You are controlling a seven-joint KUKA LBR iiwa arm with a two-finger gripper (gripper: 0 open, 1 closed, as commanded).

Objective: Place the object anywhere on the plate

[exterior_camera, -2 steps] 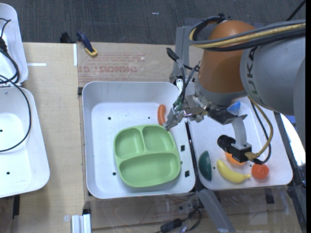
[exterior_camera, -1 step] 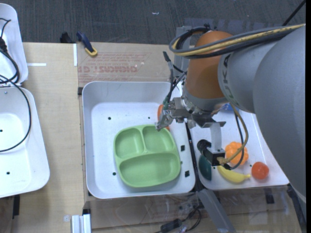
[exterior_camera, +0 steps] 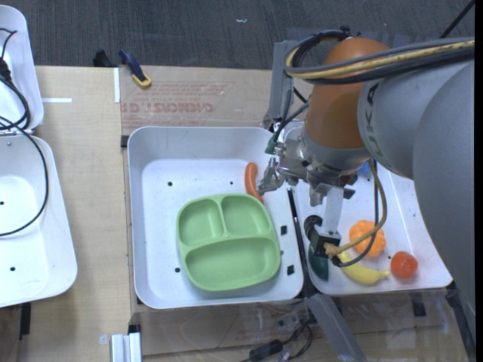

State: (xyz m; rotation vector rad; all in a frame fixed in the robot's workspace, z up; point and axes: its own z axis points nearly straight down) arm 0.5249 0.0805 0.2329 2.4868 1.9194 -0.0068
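i see the gripper (exterior_camera: 266, 181) over the left bin (exterior_camera: 147, 202), at its right wall, with an orange carrot (exterior_camera: 250, 178) just beside its fingers; i cannot tell whether it is gripped or whether the tool is open or closed. the carrot is just above the upper right corner of the green plate (exterior_camera: 226, 241), close to its rim. in the right bin (exterior_camera: 430, 240) lie a banana (exterior_camera: 365, 274), an orange (exterior_camera: 368, 239) and a tomato (exterior_camera: 404, 265).
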